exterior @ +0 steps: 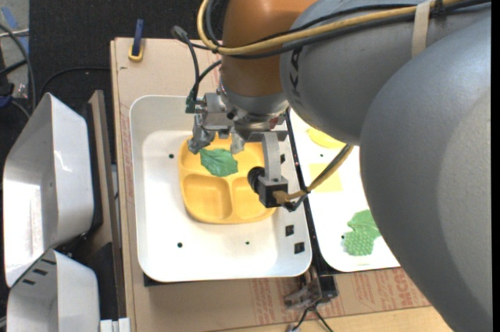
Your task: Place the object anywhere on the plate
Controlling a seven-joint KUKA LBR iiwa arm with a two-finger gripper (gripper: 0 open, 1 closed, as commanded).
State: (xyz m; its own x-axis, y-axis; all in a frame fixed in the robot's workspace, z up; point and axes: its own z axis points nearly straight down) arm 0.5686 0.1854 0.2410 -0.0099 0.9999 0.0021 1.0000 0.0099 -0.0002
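Observation:
A yellow divided plate (223, 201) lies in the left white bin (226, 256). A green leafy toy (219, 161) rests on the plate's upper part, over the divider. My gripper (218, 143) hangs right above it, under the orange band, open, with its fingers (199, 138) spread to either side of the toy's top edge. The toy sits just below the tips rather than clamped between them. The wrist hides the far rim of the plate.
The right bin (336, 264) holds a green bumpy toy (360, 233) and a yellow item (323, 138), mostly hidden by the arm. A black cable mount (264, 187) hangs off the wrist over the plate's right side. Tilted white bins (43, 166) stand at the left.

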